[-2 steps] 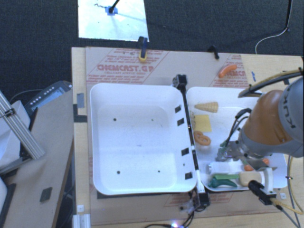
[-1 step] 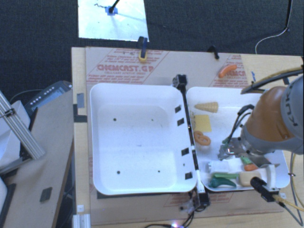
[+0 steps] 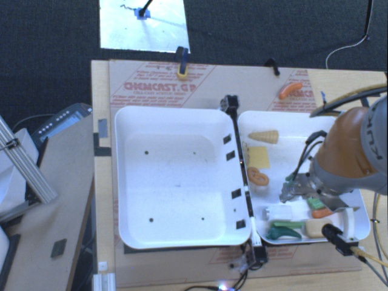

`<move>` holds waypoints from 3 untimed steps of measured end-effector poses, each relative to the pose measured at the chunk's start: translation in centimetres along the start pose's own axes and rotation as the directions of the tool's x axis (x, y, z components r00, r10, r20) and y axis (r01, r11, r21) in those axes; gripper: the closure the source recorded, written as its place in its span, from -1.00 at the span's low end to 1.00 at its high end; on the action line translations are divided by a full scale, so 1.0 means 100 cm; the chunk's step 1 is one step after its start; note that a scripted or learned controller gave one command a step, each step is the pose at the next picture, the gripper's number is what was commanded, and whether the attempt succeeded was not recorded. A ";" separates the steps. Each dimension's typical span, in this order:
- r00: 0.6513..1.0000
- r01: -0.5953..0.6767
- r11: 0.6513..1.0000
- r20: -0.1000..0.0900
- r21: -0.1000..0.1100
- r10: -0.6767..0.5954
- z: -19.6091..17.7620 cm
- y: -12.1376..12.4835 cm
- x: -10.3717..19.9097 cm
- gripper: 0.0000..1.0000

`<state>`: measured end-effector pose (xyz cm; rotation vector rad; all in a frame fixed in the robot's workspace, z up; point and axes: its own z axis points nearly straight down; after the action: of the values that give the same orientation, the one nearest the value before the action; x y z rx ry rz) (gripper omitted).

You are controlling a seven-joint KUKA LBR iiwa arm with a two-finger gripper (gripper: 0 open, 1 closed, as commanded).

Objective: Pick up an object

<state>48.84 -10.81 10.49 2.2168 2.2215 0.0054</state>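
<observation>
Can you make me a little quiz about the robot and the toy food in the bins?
1. True or false: the gripper is over the left bin.
2. Which lies nearest the right bin's far edge? A) cone B) pretzel C) green toy
3. Fill in: the small orange thing outside the bins lies on the ____.

Key: 1 false; 2 A; 3 bench.

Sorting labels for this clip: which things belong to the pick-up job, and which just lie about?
Job: gripper; right bin; in it cone, yellow slice, pretzel, white block, green piece.

Lying about: left bin; orange sausage on the board.
</observation>
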 end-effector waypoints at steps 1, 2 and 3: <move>1.000 0.001 1.000 0.000 -0.002 -0.001 -0.010 0.001 0.000 1.00; 1.000 0.002 1.000 0.000 -0.005 -0.002 -0.021 0.002 0.000 1.00; 1.000 0.005 1.000 0.001 0.000 -0.005 0.023 0.075 0.004 1.00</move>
<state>56.38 -10.35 8.25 2.2108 2.2265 0.0043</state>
